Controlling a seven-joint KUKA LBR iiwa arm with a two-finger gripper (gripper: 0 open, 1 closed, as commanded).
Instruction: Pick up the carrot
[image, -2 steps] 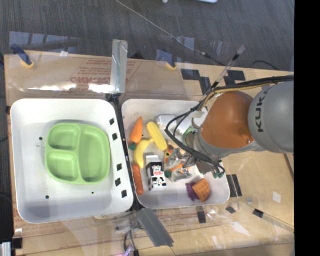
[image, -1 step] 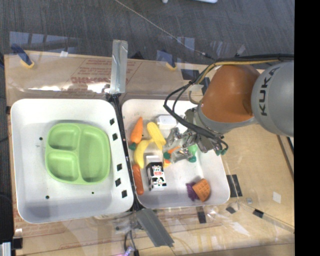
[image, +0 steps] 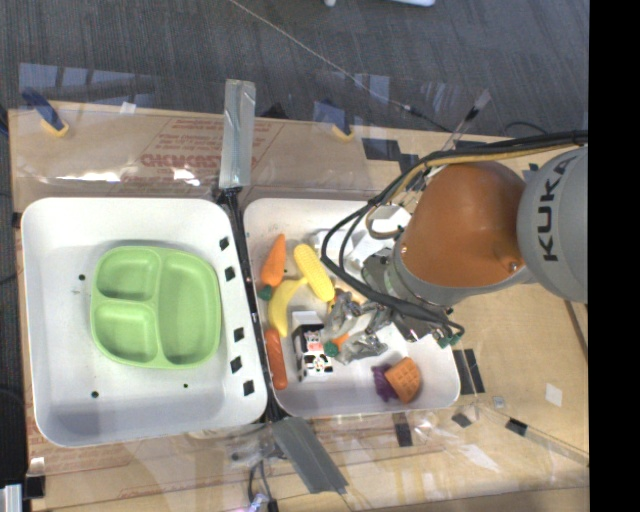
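The carrot (image: 273, 260) is an orange tapered piece lying near the left wall of the right bin (image: 440, 400), pointing toward the back. My gripper (image: 345, 330) hangs over the middle of that bin, to the right of and nearer the front than the carrot, apart from it. It hovers just above a small white and black item (image: 317, 353). The orange wrist band and cables hide the bin's right half.
Two yellow pieces (image: 313, 275) (image: 283, 305) lie beside the carrot. A red-orange stick (image: 276, 358) rests along the bin's left wall at the front. A purple and orange toy (image: 400, 380) sits front right. The left bin (image: 50, 400) holds a green divided plate (image: 157, 305).
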